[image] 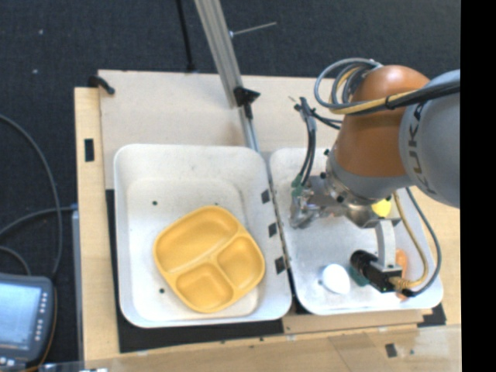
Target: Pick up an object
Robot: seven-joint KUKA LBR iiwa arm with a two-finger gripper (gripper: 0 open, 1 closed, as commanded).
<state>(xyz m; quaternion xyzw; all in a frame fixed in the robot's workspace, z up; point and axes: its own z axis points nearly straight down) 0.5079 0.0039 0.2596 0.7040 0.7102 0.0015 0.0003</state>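
White round object (335,279) lies by the front wall of the right bin (314,250), apart from the gripper (301,210) near that bin's left wall — open or closed cannot be told — so a descent there risks striking the wall, grasping nothing.

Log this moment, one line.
tool: over right white bin, near left wall | yellow three-compartment plastic tray: left white bin | small white round object: right bin
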